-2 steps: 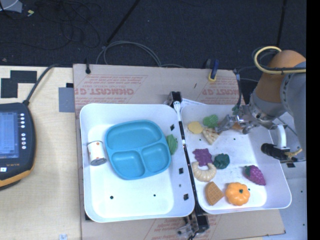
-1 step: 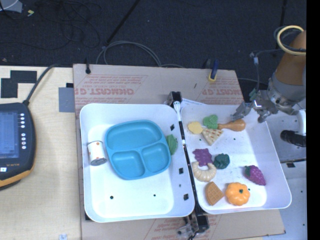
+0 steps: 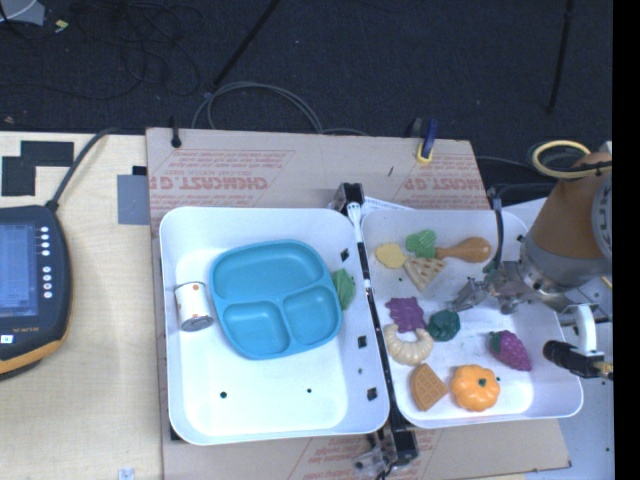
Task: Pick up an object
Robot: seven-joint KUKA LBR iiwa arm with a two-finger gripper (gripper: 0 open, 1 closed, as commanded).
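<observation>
The right bin (image 3: 555, 400) holds several toy foods. Among them are a yellow piece (image 3: 390, 256), a green piece (image 3: 422, 242), a drumstick (image 3: 466, 250), a tan wedge (image 3: 425, 272), a purple cluster (image 3: 405, 313) and a dark green lump (image 3: 443, 323). There are also a pale curled shrimp (image 3: 410, 346), an orange waffle cone (image 3: 428, 385), an orange pumpkin (image 3: 475, 388) and purple grapes (image 3: 510, 350). My gripper (image 3: 478, 294) reaches in low from the right, over bare bin floor between the drumstick and the dark green lump. Nothing shows in its grasp.
The left bin (image 3: 200, 408) holds a blue divided plate (image 3: 278, 298), a small can (image 3: 193, 306) and a green leaf (image 3: 345, 288) by the divider. The arm's grey body (image 3: 565, 233) overhangs the right bin's right edge. A control pendant (image 3: 25, 278) lies at far left.
</observation>
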